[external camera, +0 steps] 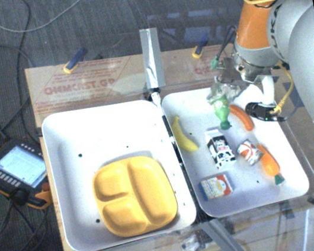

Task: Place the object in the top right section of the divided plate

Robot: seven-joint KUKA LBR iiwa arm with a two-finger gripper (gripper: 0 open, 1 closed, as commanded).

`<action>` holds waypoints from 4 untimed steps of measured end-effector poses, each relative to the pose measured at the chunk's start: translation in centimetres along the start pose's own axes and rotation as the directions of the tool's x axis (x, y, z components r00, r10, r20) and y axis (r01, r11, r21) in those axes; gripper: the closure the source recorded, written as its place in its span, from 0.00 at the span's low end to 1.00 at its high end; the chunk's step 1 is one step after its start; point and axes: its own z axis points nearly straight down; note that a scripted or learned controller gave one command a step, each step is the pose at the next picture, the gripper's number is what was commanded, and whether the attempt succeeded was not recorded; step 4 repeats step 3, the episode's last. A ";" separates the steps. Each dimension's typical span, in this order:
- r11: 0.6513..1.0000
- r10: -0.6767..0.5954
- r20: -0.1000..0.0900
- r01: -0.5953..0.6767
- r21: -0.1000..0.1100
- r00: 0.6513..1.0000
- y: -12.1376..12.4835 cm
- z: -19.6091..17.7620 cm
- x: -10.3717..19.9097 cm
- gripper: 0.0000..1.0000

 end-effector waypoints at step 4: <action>0.988 0.155 -0.003 -0.155 0.008 0.988 -4.8 -4.0 12.8 1.00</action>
